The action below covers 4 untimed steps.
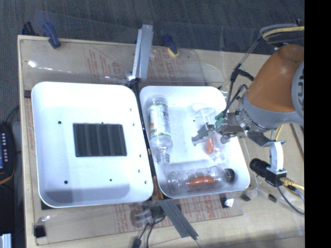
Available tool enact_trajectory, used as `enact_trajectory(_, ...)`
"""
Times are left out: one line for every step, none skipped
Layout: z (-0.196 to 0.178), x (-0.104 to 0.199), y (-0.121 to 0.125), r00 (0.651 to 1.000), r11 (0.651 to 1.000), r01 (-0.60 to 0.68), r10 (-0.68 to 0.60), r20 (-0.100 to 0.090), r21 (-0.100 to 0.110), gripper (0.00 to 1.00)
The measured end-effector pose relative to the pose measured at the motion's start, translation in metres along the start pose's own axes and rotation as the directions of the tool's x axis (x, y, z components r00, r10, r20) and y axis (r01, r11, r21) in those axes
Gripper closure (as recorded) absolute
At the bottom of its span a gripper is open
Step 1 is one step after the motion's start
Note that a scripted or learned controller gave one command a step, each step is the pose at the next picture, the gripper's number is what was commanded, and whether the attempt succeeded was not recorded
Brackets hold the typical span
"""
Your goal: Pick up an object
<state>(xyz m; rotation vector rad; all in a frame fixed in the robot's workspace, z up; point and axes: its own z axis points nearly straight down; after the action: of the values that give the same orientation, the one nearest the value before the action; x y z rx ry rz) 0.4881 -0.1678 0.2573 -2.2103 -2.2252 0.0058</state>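
Two bins sit side by side: the left bin (51,138) holds a ridged pad (100,139) at centre, while the right bin (178,94) holds an upright-lying bottle (158,128) along its left side and another bottle (201,178) across its bottom edge.

The grey arm (274,94) reaches in from the right, its gripper (202,136) held low.

Before me, itemised:

1. Pale wooden tabletop (77,216) with faint red printing, set on dark grey carpet (155,9).
2. Shallow white plastic bin on the left (51,107), with a dark ribbed rectangular panel (100,139) in its floor.
3. Shallow white plastic bin on the right (178,99), touching the first along one side.
4. Grey metal bar (141,53) standing at the far end of the seam between the bins.
5. Two blue clamps (50,34) (169,44) on the tabletop's far edge.
6. Black device with lit indicators (5,151) at the left edge.
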Motion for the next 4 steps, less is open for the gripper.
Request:
enact_trajectory(0.065,-0.043,0.035,1.000,1.000,0.015,-0.015,-0.001,0.002,0.00)
enact_trajectory(0.055,-0.043,0.036,1.000,1.000,0.019,-0.019,0.000,0.003,1.00)
enact_trajectory(0.055,-0.043,0.036,1.000,1.000,0.020,-0.020,0.000,0.003,0.00)
enact_trajectory(0.143,-0.041,0.046,0.997,0.997,0.077,-0.077,-0.002,-0.001,0.00)
